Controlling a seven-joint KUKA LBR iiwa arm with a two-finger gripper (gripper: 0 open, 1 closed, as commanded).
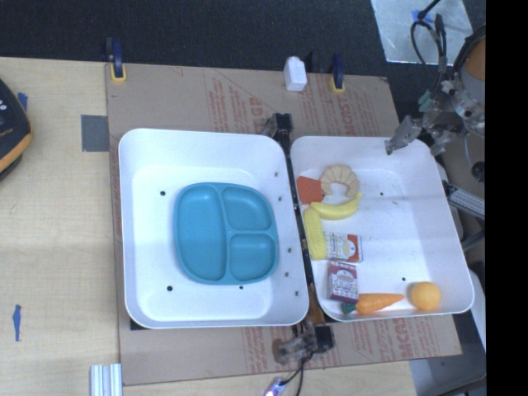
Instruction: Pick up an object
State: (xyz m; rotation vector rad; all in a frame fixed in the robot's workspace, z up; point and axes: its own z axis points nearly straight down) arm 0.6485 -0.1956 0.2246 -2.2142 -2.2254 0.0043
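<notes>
White plastic forms the right bin [429, 188], and the gripper [402, 141] is seen poised at its far right corner, apart from every object; nothing is seen between its fingers, and whether they are spread or pressed together cannot be told. The task is judged to be at its very start: no object has been lifted, and the reach, the grasp and the lift are all left to do.

Nearest the gripper, a ring-shaped pastry [341, 181] of pale, matt toy plastic is found, touching a curved yellow banana [334, 209] just beyond it. An orange wedge-shaped piece [309, 190] lies beside these, against the bin's inner wall. Further off, a ribbed yellow corn cob [314, 233] and two small printed packets [344, 247] [343, 281] are laid flat. Farthest from the tool within this bin, a tapered orange carrot [379, 302] and a round orange fruit [424, 296] rest near the front rim.

Beyond, in the left bin [140, 221], a smooth blue divided plate [226, 232] with three compartments is seen.
</notes>
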